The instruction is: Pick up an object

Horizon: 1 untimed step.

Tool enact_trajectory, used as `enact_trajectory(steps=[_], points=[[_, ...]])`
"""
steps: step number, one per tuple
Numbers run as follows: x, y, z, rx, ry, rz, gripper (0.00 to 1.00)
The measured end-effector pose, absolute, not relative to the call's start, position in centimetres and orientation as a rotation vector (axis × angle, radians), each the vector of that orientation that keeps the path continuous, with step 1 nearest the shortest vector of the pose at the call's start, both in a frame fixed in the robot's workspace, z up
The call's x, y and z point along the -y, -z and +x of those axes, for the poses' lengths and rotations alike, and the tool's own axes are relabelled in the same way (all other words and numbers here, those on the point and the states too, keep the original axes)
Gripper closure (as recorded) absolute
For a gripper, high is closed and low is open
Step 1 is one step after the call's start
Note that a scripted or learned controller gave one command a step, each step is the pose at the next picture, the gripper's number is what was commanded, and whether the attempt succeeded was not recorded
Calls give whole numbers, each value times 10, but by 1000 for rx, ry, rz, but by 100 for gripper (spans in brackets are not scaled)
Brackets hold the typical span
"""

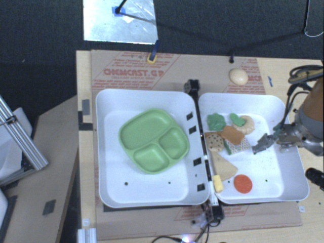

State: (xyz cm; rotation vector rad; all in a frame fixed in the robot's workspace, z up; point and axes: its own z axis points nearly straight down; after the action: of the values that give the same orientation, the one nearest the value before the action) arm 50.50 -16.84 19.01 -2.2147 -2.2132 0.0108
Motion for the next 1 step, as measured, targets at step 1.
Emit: enact_trajectory(steps=[1], points=[[168, -197, 508, 2226, 1, -2219, 0]])
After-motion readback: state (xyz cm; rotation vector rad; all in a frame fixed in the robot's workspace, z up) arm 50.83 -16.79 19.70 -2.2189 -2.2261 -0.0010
